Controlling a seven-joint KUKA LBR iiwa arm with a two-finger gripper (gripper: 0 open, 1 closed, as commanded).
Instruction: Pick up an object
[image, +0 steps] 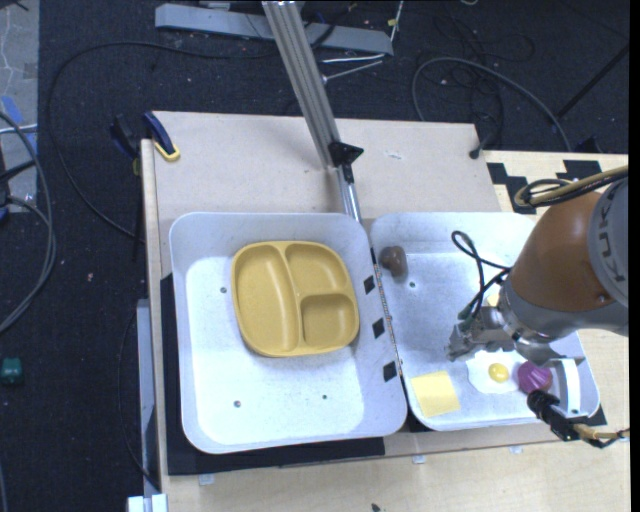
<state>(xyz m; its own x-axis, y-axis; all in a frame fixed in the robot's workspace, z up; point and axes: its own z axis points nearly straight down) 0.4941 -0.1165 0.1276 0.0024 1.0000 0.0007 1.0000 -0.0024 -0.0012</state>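
1. The counter (250, 170) is a flat tan board, matte, bearing two shallow white bins with rounded corners and a speckled, grainy floor.
2. The left bin (270, 400) holds a yellow plate (296, 298): smooth plastic, a rounded square with three compartments, one long and two smaller.
3. The right bin (430, 250) holds four small things. A brown lump (394, 260), rounded and dull, sits near its far left corner, close to the wall between the bins.
4. A pale yellow block (435, 393), flat and square like a cheese slice, lies near the front left of that bin.
5. A toy egg (492, 374), a white disc with a round yellow centre, lies just right of the block; a glossy purple piece (533, 377) sits just beside the egg.
6. The claw (472, 335), grey metal, is low over the right bin, just above the egg; whether it is spread or pressed together cannot be told.
7. The arm's orange band (565, 255) is smooth and rounded.
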